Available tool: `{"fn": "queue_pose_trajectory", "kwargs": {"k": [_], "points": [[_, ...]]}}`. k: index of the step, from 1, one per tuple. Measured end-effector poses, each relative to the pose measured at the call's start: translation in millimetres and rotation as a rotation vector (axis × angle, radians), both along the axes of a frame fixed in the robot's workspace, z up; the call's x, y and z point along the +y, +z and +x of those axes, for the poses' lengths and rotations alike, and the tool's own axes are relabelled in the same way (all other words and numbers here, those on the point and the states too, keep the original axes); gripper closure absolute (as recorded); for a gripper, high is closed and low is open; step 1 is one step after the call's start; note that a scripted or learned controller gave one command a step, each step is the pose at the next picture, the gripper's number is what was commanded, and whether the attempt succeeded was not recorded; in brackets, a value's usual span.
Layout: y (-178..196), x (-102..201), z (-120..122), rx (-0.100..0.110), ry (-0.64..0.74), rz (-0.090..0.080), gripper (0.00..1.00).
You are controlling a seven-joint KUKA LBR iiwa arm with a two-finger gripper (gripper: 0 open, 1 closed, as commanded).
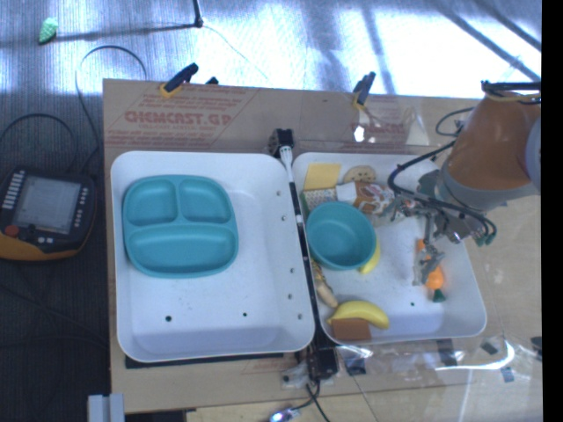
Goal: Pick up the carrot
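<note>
The carrot is a small orange piece with a green tip, lying near the right wall of the right bin. My gripper hangs just above the carrot's far end, below the orange wrist band of the arm, which comes in from the right. Cables and the wrist hide much of the gripper. I cannot tell whether the gripper touches the carrot; the carrot looks to be resting on the bin floor.
A teal bowl stands left of the carrot. A banana and a brown bread slice lie at the front. A yellow block and a snack packet sit at the back. The left bin holds a teal divided plate.
</note>
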State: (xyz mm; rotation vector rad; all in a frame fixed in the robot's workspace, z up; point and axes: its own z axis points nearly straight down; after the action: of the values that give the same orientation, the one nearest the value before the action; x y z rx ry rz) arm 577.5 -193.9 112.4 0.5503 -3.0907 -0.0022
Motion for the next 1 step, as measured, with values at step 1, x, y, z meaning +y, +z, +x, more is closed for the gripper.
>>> {"fn": "queue_pose_trajectory", "kwargs": {"k": [1], "points": [[-23.2, -23.6, -29.8, -0.016, 0.161, 0.005, 0.00]]}}
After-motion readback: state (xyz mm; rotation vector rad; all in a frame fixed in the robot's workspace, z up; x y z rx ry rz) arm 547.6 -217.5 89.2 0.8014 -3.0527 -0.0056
